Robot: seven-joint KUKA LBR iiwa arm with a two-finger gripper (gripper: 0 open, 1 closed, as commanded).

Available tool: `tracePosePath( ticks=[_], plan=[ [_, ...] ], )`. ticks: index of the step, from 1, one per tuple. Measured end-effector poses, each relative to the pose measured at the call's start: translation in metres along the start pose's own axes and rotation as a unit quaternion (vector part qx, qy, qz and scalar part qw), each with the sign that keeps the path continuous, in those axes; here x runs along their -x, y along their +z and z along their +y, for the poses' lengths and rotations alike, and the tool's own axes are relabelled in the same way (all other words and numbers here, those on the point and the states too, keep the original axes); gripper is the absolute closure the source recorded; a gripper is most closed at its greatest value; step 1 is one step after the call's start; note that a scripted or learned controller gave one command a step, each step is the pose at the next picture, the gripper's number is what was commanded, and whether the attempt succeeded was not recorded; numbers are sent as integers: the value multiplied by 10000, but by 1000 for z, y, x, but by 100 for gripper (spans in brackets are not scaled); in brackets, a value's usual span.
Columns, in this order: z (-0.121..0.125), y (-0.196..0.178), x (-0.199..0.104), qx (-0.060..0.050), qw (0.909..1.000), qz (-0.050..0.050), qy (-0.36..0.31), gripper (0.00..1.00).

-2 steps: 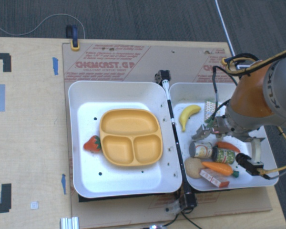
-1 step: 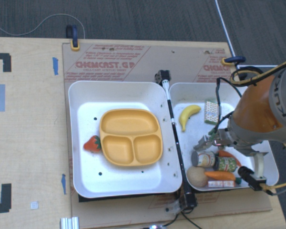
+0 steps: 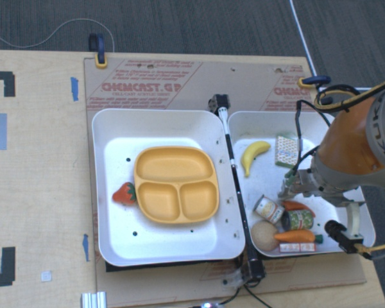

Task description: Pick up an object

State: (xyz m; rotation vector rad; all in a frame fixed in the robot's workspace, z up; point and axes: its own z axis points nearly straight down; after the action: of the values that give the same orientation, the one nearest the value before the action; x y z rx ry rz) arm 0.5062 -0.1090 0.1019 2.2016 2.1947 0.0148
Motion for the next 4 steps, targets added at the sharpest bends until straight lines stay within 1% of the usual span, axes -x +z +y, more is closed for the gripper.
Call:
tracePosePath(
  ticks=[1, 2, 3, 4],
  plan=[
    [19, 11, -9, -111, 9999, 58, -2, 100],
    [21, 12, -15, -82, 9999, 97, -37, 0],
    [-21, 11, -16, -44, 10000, 51, -18, 0],
    [-20, -1, -9, 0, 10000, -11, 13, 100]
  ],
)
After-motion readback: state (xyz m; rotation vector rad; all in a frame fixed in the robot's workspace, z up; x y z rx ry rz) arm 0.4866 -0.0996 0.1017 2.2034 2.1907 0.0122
